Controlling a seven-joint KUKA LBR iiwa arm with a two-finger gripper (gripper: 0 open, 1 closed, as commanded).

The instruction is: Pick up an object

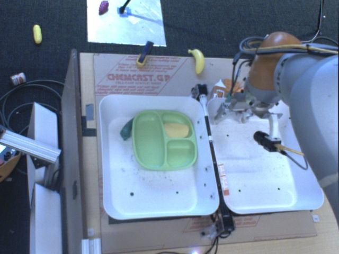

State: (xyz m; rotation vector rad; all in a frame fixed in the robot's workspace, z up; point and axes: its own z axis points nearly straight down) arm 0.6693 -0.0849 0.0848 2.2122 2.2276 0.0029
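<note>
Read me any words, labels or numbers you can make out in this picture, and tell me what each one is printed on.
"CHEMCAST GP" in large red letters: on the brown sheet lying under the two white bins, above the left bin.
Smaller red lines around that name on the same sheet: too blurred to read.
Small red-and-white label on the strip between the bins: too small to read.

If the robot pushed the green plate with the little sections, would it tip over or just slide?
Probably slide. The green plate lies flat and wide in the left bin, so tipping seems unlikely. It looks like stiff plastic, likely light. The yellow thing in one compartment might shift.
</note>
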